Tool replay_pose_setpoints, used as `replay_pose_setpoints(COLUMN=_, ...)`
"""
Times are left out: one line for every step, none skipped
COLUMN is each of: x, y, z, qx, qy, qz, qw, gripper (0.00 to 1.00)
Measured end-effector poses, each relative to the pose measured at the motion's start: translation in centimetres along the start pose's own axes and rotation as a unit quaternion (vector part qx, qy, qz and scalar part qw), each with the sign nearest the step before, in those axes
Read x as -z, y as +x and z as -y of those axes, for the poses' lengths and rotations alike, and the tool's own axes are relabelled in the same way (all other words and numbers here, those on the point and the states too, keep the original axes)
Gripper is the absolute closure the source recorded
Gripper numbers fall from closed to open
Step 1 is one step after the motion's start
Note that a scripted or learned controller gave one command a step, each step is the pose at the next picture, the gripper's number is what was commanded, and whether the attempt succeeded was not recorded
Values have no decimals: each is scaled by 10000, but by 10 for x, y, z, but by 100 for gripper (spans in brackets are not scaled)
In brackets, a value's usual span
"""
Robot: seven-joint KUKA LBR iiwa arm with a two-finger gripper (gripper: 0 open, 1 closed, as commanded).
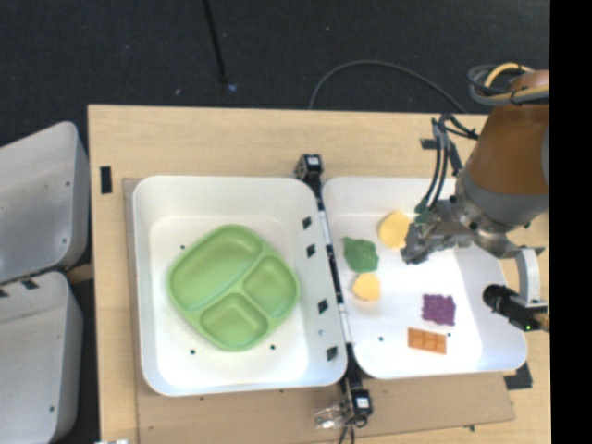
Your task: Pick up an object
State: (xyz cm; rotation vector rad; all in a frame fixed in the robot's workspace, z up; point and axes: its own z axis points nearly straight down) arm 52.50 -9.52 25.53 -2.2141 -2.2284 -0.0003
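Item: 1 grey arm with orange band, entering from the right, its gripper (413, 251) lowered into the right bin (481, 354). Whether the gripper was released or clenched could not be told from the overhead view, as the wrist body covered it; nothing was seen held in it. Contents of the right bin, 5 pieces, all resting on the bin floor: 1 yellow piece (393, 228) just beside the gripper tip, up and to its left, possibly touching; 1 green piece (361, 253) to the left of the tip, near; 1 yellow-orange round piece (367, 288) below and left of the tip; 1 purple block (438, 309) below the tip, apart; 1 orange flat bar (427, 341) farther below. Left bin (148, 359): 1 green divided tray (233, 288), well apart from the gripper. Status, as judged: approach made, the yellow piece the likeliest target; no grasp confirmed, no object raised. Remaining: closing on 1 piece and lifting it out.
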Motion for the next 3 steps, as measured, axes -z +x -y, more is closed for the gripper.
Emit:
replay_pose_setpoints(x=-12, y=51, z=0, qx=-2, qy=-4, qz=0, qw=10000, gripper=100)
replay_pose_setpoints(x=-21, y=99, z=-6, qx=-4, qy=5, qz=-2, qw=10000, gripper=100)
replay_pose_setpoints(x=-28, y=146, z=-8, qx=-4, qy=14, qz=-2, qw=10000, gripper=100)
